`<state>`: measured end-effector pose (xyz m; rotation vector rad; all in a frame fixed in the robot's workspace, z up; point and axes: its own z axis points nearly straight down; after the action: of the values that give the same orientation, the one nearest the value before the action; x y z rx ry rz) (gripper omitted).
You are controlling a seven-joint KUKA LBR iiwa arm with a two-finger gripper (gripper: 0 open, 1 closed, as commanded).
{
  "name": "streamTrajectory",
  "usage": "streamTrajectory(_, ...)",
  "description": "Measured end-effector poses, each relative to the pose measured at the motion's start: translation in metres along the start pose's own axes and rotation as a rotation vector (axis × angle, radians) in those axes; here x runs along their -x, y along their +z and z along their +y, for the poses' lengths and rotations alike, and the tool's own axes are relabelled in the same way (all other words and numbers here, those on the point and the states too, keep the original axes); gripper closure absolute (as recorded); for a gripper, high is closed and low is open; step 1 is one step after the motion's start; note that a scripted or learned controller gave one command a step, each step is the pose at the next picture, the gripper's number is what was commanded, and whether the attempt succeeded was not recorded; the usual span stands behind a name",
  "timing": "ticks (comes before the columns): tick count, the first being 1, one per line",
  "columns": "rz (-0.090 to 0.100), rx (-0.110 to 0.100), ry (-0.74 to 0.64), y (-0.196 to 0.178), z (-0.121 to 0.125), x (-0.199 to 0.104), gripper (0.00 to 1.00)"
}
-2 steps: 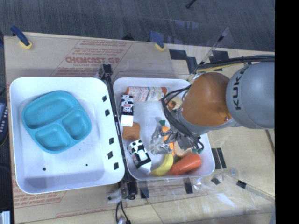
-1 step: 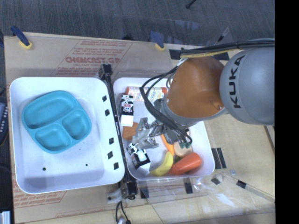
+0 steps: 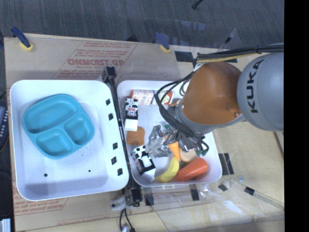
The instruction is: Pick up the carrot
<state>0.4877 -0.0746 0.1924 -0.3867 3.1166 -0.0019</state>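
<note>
While low in the right bin (image 3: 212,151), fingers (image 3: 161,141) just above the carrot (image 3: 193,168), their spread impossible to tell.

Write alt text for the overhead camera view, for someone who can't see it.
A grey and orange robot arm reaches from the right into the right white bin, its hand low among toy food, beside an orange carrot and a yellow banana near the front wall. The left bin holds a blue divided plate.
</note>
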Motion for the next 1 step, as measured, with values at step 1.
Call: streamTrajectory(1,-0.002,0.0,0.431,0.0,-0.0212,0.056,1.0)
